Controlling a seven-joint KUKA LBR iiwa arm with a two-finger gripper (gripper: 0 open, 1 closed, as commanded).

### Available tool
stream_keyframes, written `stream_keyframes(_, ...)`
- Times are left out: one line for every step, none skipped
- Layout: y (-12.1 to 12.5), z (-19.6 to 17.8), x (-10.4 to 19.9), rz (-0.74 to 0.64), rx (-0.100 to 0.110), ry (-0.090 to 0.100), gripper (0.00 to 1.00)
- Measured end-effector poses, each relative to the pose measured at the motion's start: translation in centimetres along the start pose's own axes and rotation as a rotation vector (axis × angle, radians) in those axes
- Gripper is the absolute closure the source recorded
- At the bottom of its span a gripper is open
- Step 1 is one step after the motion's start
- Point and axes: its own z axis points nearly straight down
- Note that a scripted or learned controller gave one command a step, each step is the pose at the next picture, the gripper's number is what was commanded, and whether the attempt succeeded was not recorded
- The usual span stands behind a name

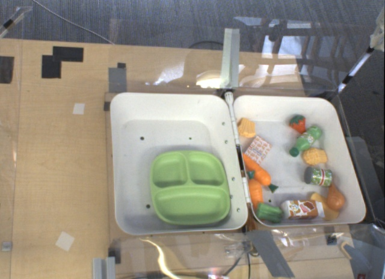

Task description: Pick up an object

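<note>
Your toys crowd the right bin (343,128): carrots (257,175) touch, and the bottle (299,210) hugs the wall, so a grasp could slip or snag. You cannot tell the jaws' state.

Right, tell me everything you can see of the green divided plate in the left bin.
The green divided plate is a light green, matte, plastic-looking tray with rounded corners. It has three compartments: two smaller ones along the far side and one wide one along the near side, parted by raised ridges. It lies flat and right side up on the floor of the left bin, toward the near right part, turned slightly askew to the bin walls. Its right edge sits close to the divider between the bins. Nothing lies on it.
</note>
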Motion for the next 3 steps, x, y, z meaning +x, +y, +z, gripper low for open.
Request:
stream_keyframes(1.1,14.7,2.2,-0.32,-0.007,0.005,1.0)
stream_keyframes(0.1,5.1,0.0,-0.218,0.004,-0.004,1.0)
stream_keyframes(0.1,13.6,0.1,-0.266,-0.008,0.006,1.0)
